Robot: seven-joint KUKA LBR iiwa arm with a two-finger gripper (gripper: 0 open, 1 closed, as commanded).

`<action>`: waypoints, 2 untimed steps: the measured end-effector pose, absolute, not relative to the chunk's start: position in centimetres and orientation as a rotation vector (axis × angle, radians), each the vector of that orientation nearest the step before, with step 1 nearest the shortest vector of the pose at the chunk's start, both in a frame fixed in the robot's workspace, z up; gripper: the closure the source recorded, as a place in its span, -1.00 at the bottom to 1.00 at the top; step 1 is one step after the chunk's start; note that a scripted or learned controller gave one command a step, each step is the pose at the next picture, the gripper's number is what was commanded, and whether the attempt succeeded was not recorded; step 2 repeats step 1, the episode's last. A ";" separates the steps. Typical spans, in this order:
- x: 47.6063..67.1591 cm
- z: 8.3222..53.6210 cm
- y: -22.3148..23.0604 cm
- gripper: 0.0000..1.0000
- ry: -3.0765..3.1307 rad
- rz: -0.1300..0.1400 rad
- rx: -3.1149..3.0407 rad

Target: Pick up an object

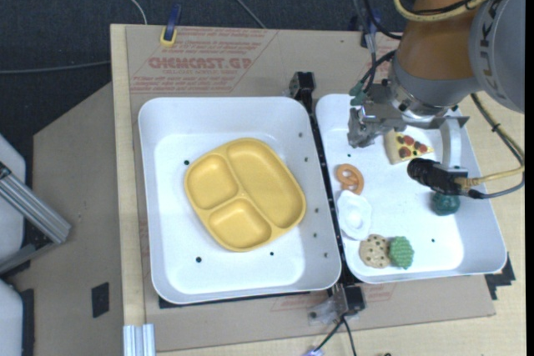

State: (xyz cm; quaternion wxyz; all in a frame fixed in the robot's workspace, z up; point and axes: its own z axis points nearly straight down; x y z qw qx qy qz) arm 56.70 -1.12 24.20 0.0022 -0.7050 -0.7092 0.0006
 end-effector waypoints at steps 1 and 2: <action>55.0 22.7 4.5 1.00 -2.224 0.003 -2.213; 55.0 22.7 4.5 1.00 -2.224 0.003 -2.213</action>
